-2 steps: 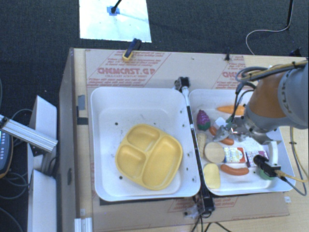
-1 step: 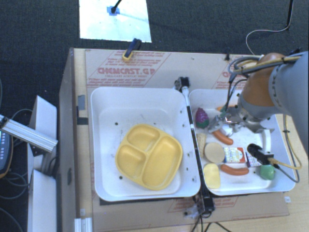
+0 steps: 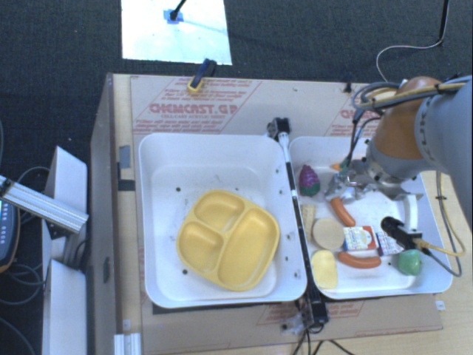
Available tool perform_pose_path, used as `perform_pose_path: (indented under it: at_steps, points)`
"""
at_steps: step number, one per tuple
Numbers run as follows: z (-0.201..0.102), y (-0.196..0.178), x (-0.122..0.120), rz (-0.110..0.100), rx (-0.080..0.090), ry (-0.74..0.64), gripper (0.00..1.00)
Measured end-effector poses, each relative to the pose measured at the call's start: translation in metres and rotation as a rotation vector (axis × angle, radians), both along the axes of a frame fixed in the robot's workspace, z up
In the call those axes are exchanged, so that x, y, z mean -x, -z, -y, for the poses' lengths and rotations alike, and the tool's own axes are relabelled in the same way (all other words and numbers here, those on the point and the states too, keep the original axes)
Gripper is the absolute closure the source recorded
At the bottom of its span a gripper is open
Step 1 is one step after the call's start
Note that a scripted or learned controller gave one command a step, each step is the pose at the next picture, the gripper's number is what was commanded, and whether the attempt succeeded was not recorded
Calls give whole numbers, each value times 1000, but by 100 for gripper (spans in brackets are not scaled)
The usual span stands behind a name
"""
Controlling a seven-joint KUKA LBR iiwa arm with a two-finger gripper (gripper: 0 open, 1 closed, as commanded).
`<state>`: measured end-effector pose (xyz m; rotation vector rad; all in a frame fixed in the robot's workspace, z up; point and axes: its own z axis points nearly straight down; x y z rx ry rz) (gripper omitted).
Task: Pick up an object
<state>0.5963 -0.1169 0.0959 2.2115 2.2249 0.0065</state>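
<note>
My gripper [image 3: 346,189] hangs low over the back part of the right bin [image 3: 436,276], with the grey arm reaching in from the right. Just in front of it lies an orange sausage [image 3: 342,211], pointing diagonally. A purple toy fruit [image 3: 308,180] sits to its left near the bin's wall. Whether the gripper touches the sausage is not clear from here.
The right bin also holds a round beige disc [image 3: 328,234], a yellow piece [image 3: 324,268], a second sausage [image 3: 359,260], a small red-and-white carton [image 3: 360,238] and a green ball [image 3: 408,262]. A yellow divided plate [image 3: 228,239] lies in the left bin [image 3: 159,198].
</note>
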Motion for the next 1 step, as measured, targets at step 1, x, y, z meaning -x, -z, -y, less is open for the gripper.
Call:
perform_pose_path:
  at_steps: [1]
  points:
    - [-47, -89, -2, -2, -1, 2, 100]
